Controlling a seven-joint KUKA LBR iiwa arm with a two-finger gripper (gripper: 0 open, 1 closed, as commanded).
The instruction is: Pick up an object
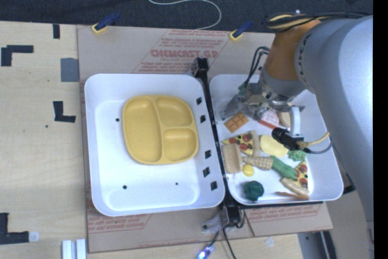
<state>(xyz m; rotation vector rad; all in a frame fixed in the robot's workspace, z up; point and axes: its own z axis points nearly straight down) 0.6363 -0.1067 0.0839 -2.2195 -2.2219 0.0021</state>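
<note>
The right bin [330, 158] holds several toy foods: an orange waffle piece [237, 122], a pizza slice [244, 142], a yellow fruit [271, 147], a corn cob [262, 162], a tan bread stick [231, 158], a small yellow ball [248, 170], a dark green lump [254, 190], a green vegetable [284, 167] and a second pizza slice [301, 174]. My gripper [244, 107] is low in the bin's upper left part, just above the waffle piece. The arm hides the bin's top right corner.
The left bin [103, 130] holds a yellow divided plate [160, 129]. A black divider [209, 130] runs between the bins. Both bins rest on cardboard [176, 48] fixed with clamps. A white cable [182, 3] loops on the dark cloth behind.
</note>
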